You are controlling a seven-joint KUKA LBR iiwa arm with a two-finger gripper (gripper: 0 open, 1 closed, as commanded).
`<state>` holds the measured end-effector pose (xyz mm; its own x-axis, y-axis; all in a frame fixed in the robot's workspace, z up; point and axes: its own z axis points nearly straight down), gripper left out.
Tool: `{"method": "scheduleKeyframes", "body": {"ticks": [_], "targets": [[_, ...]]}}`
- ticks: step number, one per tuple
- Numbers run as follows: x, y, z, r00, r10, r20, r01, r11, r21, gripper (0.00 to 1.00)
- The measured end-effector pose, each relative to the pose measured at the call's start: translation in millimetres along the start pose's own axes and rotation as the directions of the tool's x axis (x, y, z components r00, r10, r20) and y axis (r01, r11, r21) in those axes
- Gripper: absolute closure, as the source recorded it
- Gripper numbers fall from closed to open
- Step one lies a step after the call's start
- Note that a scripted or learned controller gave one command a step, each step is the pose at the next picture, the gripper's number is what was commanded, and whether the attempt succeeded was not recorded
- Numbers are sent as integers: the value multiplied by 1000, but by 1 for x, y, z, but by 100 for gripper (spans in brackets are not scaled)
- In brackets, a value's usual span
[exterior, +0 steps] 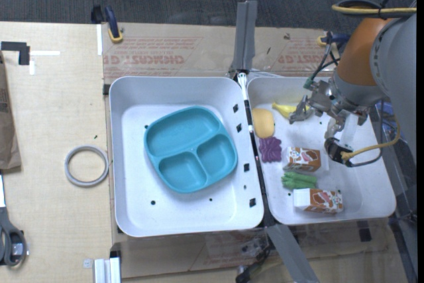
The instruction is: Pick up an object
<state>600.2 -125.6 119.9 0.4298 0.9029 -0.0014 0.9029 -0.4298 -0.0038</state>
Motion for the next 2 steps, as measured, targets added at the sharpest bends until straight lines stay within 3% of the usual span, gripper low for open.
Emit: {"method": "scheduleKeyframes", "body": {"ticks": [1,2], "targets": [[-32,-91,-9,977,-213,0,213,977,0,0],[-50,-99,15,962,-273,-8,273,961,-35,0]]}}
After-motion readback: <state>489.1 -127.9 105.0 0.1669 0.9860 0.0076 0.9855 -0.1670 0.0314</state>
